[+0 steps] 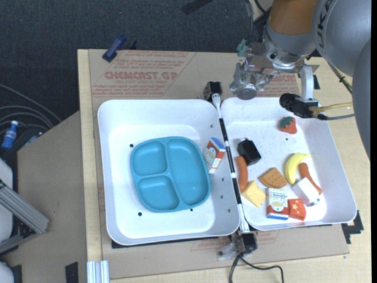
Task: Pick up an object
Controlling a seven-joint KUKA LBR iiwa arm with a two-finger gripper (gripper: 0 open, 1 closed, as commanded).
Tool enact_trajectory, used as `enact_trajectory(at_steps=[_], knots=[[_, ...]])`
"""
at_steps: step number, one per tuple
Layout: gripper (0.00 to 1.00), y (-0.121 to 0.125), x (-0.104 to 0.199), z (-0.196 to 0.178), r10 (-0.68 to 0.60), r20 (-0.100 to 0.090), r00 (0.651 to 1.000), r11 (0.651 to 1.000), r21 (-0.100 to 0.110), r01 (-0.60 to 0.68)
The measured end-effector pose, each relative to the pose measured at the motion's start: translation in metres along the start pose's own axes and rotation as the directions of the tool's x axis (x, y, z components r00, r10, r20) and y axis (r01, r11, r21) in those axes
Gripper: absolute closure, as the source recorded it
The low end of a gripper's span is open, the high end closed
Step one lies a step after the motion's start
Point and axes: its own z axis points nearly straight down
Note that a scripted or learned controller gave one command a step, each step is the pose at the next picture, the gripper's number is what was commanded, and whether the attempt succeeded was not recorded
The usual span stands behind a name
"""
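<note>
My gripper point(247, 86) hangs over the far left corner of the right bin point(337, 171), near the divider between the bins. Nothing shows between it and the bin floor. In the right bin lie a strawberry point(287, 124), a black block point(248, 150), an orange sausage point(241, 173), a yellow cheese wedge point(254, 194), a brown cracker point(273, 177), a banana point(294, 165) and a red and white carton point(277, 203). The black block is the nearest of these to the gripper, well in front of it.
The left bin point(115, 134) holds a blue divided plate point(168, 173) and a small carton point(213, 154) leaning by the divider. A blue object point(113, 49) lies on the bench behind the bins. Cables run at the far left.
</note>
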Motion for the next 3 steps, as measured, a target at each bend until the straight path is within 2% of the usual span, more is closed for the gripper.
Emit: enact_trajectory(at_steps=[1, 3], knots=[[1.00, 0.000, -0.046, -0.001, 0.002, 0.002, 1.000, 1.000, -0.002, -0.002], [1.00, 0.000, -0.003, -0.002, 0.000, 0.000, 1.000, 1.000, -0.001, 0.000]])
